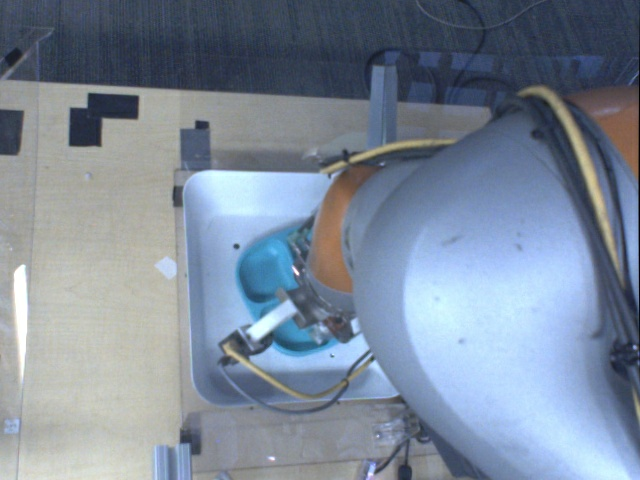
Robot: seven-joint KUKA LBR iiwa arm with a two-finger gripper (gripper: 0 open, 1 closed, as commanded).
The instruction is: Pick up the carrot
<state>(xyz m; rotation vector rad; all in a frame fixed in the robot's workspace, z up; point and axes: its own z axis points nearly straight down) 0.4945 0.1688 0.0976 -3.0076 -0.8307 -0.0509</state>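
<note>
Arm (480,298) low over blue bowl (262,268) in bin (205,268); can't tell gripper state, carrot unseen; I risk grabbing the bowl.

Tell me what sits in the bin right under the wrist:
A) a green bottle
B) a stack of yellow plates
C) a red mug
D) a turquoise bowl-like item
D: a turquoise bowl-like item lies on the white bin floor, partly covered by the arm's wrist.
</note>
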